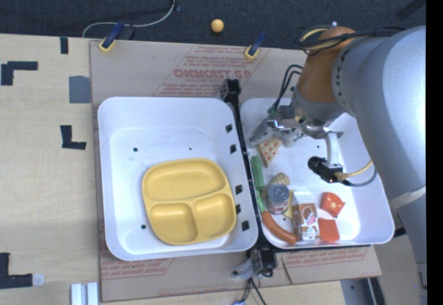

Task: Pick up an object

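My gripper point(275, 129) hangs low over the upper left part of the right bin point(370, 189), under the orange-banded wrist point(320, 79). Just below it lies a tan wedge-shaped cracker piece point(268, 150), close to or touching the gripper's tip. Further down the bin are a green stick point(257, 176), a beige lump point(280, 179), a small round can point(278, 197), a sausage point(277, 229), a brown box point(305, 220) and two red pieces point(332, 204). Nothing is visibly lifted.
The left bin point(118, 131) holds a yellow divided plate point(188, 200). A black divider rail point(239, 151) runs between the bins. The grey arm point(394, 103) covers the right bin's upper right. A small orange ball point(217, 25) lies on the dark floor behind.
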